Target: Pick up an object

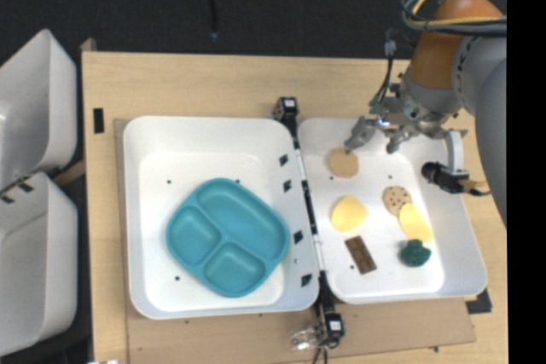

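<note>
Under the gripper point(376, 136), toward the far end of the right bin point(461, 268), lies a tan round cookie point(343, 164), flat on the white floor; being a disc, it has no long axis and points no particular way. The gripper's two fingers point(359, 135) stand spread apart with nothing between them, the nearer tip just above and beside the cookie's far edge, though whether it touches cannot be told from this slant. Nearer the camera in the same bin rests a pale yellow round piece point(348, 213), apart from the cookie. To its right sits a small speckled cookie point(395, 199), touching or overlapping a yellow oblong piece point(415, 222) whose long axis runs from the far left to the near right. Just below that lies a dark green clump point(415, 252). A brown bar point(360, 254) lies near the bin's front, its long axis tilted from upper left to lower right. The grey arm with its orange band point(444, 38) reaches down from the right over the bin's far corner. Across the divider, the left bin point(145, 149) bears a blue compartment tray point(226, 236), set at a slant. Both bins sit on a light wooden bench point(171, 81).
</note>
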`<act>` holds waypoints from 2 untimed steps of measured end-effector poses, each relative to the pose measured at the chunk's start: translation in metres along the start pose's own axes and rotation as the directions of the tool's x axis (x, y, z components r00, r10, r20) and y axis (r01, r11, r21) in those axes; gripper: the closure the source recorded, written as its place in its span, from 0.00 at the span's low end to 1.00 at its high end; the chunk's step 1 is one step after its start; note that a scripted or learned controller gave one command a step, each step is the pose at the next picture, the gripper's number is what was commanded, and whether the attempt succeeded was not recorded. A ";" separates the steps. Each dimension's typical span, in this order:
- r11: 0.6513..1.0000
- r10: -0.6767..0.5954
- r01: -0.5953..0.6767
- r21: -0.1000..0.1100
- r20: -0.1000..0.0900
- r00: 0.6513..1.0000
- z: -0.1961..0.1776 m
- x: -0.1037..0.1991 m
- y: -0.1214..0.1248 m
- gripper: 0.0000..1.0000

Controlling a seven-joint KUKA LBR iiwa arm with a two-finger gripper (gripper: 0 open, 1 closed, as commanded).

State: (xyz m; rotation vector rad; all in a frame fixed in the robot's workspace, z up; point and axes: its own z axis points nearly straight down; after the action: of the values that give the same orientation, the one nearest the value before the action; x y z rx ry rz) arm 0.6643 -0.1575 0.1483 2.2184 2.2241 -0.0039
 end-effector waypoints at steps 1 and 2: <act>1.000 0.001 -0.001 -0.006 0.000 1.000 0.047 -0.001 0.001 0.00; 1.000 -0.001 0.001 -0.017 0.003 1.000 0.029 -0.002 0.005 1.00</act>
State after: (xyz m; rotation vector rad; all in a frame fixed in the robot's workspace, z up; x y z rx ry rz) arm 0.6691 -0.1600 0.1190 2.2067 2.2151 0.0117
